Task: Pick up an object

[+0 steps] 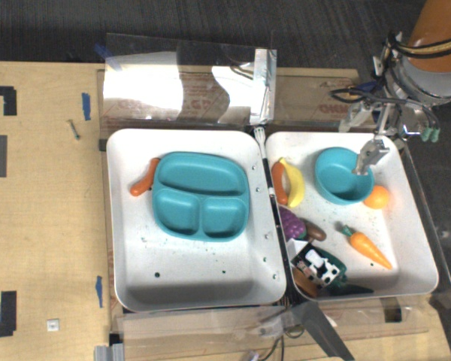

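While the arm reaches in from the right, its hand [370, 156] hangs over the teal bowl [343, 176] in the right bin [417, 224]; whether its fingers are spread or pressed together I cannot tell. An orange ball [376, 196] touches the bowl's rim, and a carrot [368, 247] lies nearby.

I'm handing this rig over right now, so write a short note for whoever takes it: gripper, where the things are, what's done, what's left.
Gripper: over the right bin, at the rim of the teal bowl; nothing seen held.
Right bin: teal bowl, small orange ball, carrot, banana, purple toy, black-and-white toy.
Left bin: teal divided plate, orange sausage-shaped toy beside it.
Done: nothing lifted.
Left: grasp and lift one object.
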Robot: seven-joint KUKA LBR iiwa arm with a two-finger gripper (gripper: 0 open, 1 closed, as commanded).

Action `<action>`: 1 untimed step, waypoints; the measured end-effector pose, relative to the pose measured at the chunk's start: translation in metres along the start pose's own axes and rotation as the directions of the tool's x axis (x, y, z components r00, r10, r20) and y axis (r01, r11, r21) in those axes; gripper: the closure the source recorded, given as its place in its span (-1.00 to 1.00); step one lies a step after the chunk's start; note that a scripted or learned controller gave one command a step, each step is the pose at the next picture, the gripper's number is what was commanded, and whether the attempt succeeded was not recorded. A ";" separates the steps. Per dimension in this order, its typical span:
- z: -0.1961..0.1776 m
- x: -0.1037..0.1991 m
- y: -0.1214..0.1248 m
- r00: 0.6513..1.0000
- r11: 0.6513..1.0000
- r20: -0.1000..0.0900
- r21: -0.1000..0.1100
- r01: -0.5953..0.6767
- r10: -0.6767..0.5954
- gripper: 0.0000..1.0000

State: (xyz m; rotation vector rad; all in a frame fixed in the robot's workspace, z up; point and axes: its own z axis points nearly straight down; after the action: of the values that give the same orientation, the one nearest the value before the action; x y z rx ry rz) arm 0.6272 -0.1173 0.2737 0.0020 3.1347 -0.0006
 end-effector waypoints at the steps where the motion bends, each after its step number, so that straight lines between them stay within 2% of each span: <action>1: 0.126 0.069 -0.057 0.966 0.966 -0.007 0.001 -0.260 0.260 -1.00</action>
State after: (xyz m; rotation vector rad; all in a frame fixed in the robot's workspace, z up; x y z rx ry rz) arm 0.5586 -0.1739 0.1468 0.4144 3.1147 0.0010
